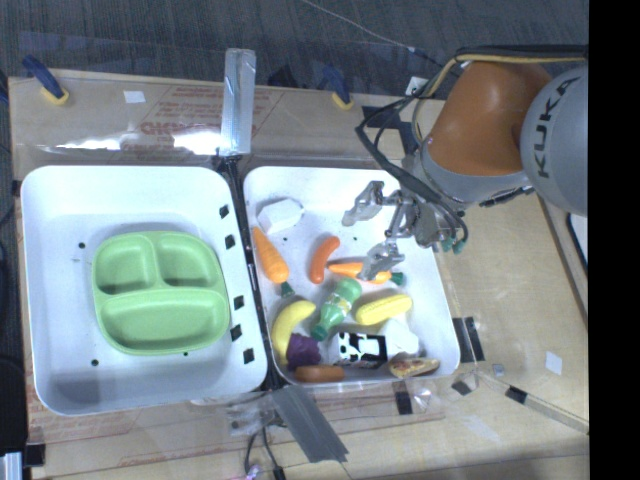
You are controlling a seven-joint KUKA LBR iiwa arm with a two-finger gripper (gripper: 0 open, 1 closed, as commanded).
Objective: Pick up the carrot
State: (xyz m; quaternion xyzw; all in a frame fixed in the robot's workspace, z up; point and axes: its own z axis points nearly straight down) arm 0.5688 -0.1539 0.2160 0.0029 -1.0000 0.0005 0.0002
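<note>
Over at the left side of the right white bin (432, 268), the orange plastic carrot with a green stub (270, 255) lies on the floor of the bin, close to the wall it shares with the left white bin (40, 268), its green end pointing toward the near side. Just beyond it, toward the far side, rests a small white rounded piece (281, 212). To the right of the carrot lies a shorter orange sausage-shaped toy (323, 257), and right of that a flat orange piece (347, 267). Nearer in sits a cluster of toys: a yellow plastic banana (289, 322), a green bottle-shaped toy (337, 305), a yellow corn cob (383, 309), a purple piece (304, 349), a black-and-white patterned block (361, 346), a brown sausage (318, 373) and a brown bread-like piece (413, 366) by the near wall.

The two-finger gripper (375, 228) hangs over the right part of this bin, well apart from the carrot, its metal fingers (362, 206) spread wide with nothing between them. One fingertip stands just above the flat orange piece. The grey arm with its orange band (487, 114) comes in from the right.

The left bin holds a green three-compartment plastic plate (158, 290)
</note>
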